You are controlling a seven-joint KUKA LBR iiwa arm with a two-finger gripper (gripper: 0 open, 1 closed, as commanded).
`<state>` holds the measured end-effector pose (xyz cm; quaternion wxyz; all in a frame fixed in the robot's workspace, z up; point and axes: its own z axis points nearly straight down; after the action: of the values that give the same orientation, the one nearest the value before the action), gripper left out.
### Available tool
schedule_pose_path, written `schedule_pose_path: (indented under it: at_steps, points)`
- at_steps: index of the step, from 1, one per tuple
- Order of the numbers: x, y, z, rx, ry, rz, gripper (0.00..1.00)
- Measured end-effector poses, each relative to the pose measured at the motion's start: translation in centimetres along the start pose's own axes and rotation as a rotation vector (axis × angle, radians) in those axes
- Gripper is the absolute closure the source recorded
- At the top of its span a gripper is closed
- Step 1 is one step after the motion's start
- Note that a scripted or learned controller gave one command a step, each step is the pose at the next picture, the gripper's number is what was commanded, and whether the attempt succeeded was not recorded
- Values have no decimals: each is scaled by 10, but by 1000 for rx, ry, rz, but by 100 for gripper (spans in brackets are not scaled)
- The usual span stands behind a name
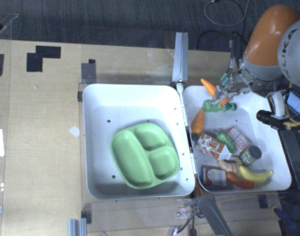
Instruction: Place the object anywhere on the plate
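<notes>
The arm reaches in from 3 o'clock and its hand (224, 93) hangs at the 12 o'clock end of the right bin (283, 181), low over a green object (220, 105) that lies just beneath it; whether the hand is open or closed on anything cannot be told at this size. An orange carrot (207, 86) lies just beside it toward 10 o'clock, a second carrot (198, 121) toward 7 o'clock, and cartons, a can and a banana (255, 173) crowd the 6 o'clock end. The green plate (144, 154), with three compartments, sits in the left bin (96, 132), well apart toward 8 o'clock. This looks like the picking step: the next move calls for a sure grip, a lift over the wall between the bins, then a carry across to the plate
</notes>
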<state>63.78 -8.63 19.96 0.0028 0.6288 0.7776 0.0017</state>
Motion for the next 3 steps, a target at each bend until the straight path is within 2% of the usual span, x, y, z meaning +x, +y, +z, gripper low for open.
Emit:
schedule_pose_path:
  at_steps: [1,2,3]
  points:
    - [64,-3,-1,0,2,-322,100]
    - [63,-3,-1,0,2,-322,0]
    - [64,-1,-13,-7,0,-324,100]
